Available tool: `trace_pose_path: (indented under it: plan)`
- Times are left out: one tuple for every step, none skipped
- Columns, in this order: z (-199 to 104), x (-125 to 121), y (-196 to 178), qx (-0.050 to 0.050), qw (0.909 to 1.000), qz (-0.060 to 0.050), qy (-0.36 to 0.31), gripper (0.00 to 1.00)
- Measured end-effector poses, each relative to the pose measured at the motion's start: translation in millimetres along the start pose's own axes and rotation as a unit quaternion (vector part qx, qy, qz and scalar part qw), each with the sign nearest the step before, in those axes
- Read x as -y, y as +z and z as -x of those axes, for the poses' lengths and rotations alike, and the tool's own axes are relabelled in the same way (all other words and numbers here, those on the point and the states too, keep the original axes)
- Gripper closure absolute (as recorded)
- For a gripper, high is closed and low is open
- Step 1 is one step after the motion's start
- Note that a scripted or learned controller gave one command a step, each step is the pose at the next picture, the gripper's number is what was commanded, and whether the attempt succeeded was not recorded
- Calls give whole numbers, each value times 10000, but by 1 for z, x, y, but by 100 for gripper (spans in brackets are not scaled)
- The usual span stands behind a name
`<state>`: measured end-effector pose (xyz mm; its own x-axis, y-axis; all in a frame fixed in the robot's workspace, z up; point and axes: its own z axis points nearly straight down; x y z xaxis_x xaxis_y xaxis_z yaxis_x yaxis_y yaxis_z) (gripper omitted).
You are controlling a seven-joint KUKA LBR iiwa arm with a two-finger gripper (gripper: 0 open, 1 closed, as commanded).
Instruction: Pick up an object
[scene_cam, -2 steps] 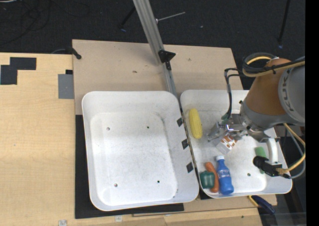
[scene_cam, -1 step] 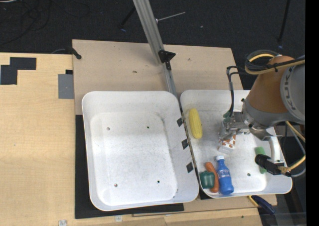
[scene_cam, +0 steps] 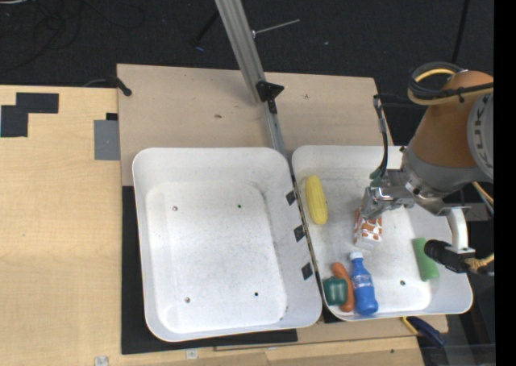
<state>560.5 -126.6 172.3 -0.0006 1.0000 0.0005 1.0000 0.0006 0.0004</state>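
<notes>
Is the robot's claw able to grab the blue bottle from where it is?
Probably yes. The blue bottle lies in the open near the right bin's front edge, just below the gripper. Only the carrot crowds its left side.

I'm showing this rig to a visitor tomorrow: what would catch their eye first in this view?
Probably the grey and orange arm reaching in from the right, its gripper low over a small orange-and-white carton in the right bin. Next, the bright items there: a yellow corn cob by the divider and a blue bottle near the front edge. The left bin beside it reads as a broad white expanse.
</notes>
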Motion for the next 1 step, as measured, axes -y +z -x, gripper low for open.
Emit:
trace_pose_path:
  plan:
    - [1,-1,-53,5,10000,13,-4,100]
